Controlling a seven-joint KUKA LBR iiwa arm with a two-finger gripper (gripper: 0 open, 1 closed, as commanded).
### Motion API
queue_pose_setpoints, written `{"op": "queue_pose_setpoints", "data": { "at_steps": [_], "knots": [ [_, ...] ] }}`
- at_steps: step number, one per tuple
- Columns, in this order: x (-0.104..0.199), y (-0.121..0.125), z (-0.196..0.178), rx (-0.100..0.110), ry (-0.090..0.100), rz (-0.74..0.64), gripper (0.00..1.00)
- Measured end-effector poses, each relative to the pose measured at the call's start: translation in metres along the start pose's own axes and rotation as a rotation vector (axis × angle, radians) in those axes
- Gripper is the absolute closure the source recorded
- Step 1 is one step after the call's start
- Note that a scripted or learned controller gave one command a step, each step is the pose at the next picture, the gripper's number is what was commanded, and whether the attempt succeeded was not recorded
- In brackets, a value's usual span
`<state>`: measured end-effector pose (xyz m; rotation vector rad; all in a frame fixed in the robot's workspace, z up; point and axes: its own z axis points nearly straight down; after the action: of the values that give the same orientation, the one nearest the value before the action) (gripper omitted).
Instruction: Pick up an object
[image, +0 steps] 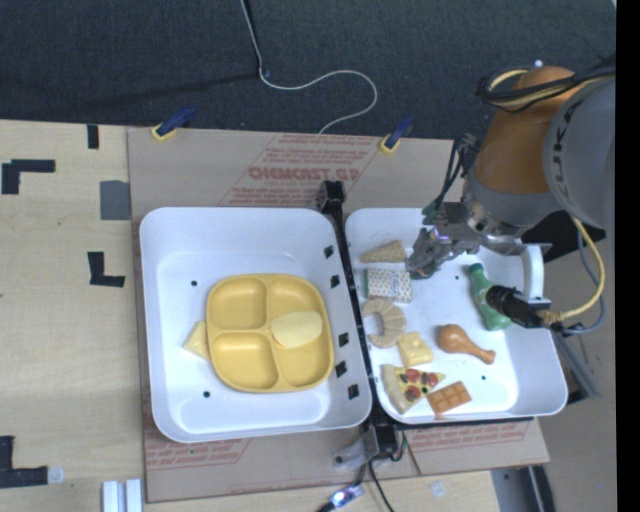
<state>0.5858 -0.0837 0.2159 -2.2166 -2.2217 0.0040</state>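
My gripper (425, 258) hangs over the upper middle of the right bin (530, 395), its dark fingers pointing down-left. Just left of it lie a tan wedge (384, 251) and a checkered packet (388, 285). Lower in the same bin are a ring-shaped pastry (383, 321), a yellow cheese block (415, 349), a chicken drumstick (462, 342), a pizza slice (408, 383), an orange waffle piece (448, 397) and a green bottle (487, 297). Nothing shows between the fingers.
The left bin (170, 300) holds a yellow divided plate (240, 335) with a pale yellow chip (297, 328) in its right compartment, and a yellow wedge (196, 340) beside the plate. A black divider (345, 290) runs between the bins.
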Motion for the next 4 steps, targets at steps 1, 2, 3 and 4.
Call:
{"op": "queue_pose_setpoints", "data": {
  "at_steps": [1,2,3,4],
  "knots": [
    [0.029,-0.043,-0.016,-0.001,0.001,-0.001,1.0],
    [0.047,-0.07,-0.016,0.0,0.0,0.0,1.0],
    [0.04,-0.063,-0.017,-0.002,0.0,0.001,1.0],
    [0.045,-0.063,-0.017,-0.002,0.0,0.0,1.0]
  ]
}}
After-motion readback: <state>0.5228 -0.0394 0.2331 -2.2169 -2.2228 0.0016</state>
